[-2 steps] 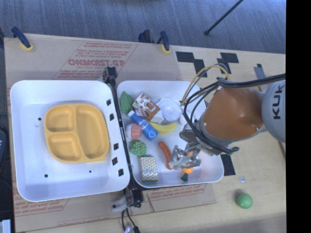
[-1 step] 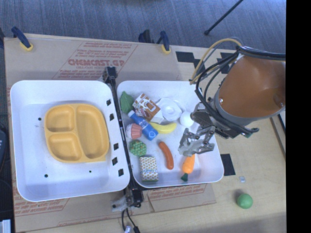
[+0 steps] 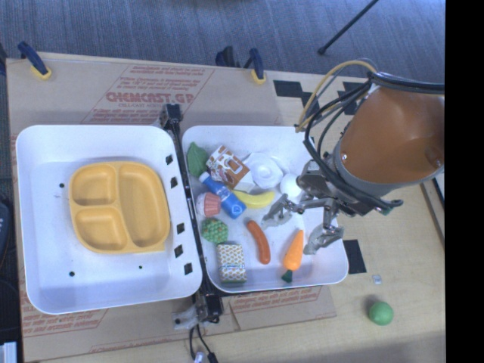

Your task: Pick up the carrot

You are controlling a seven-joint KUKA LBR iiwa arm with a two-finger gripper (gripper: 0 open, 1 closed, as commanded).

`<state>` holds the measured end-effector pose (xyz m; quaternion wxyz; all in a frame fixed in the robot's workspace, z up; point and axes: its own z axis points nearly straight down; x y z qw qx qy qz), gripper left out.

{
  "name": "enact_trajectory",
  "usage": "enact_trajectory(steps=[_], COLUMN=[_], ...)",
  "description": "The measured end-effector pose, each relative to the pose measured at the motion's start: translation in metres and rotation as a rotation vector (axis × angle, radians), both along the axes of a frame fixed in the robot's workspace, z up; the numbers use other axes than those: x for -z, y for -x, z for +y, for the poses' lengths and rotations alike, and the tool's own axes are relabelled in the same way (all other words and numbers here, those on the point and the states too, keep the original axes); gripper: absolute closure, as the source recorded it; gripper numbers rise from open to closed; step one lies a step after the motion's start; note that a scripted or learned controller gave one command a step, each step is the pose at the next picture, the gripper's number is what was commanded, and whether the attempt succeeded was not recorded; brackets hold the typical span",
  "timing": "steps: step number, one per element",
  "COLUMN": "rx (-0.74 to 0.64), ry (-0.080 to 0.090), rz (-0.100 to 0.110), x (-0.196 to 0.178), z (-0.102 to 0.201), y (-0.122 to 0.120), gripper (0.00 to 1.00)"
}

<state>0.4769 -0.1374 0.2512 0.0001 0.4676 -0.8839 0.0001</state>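
The orange carrot [image 3: 293,251] lies near the front right corner of the right bin [image 3: 333,272], its green stem end pointing to the front. My gripper [image 3: 302,224] hangs just above and behind it, open, with one finger [image 3: 278,210] to the carrot's left and the other finger [image 3: 324,237] at its right. Nothing sits between the fingers.
Left of the carrot lie a red sausage [image 3: 259,241], a banana [image 3: 255,199], a blue bottle [image 3: 223,195], a green knobbly ball [image 3: 214,231] and a patterned box [image 3: 231,262]. The left bin holds a yellow divided tray [image 3: 119,205]. A green ball [image 3: 380,312] rests on the bench outside.
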Motion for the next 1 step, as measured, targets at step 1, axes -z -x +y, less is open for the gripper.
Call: enact_trajectory(steps=[1], rx=[-0.046], ry=[-0.002], rz=[0.005], x=[0.1165], z=[-0.0274], y=[-0.0086], gripper=[0.0])
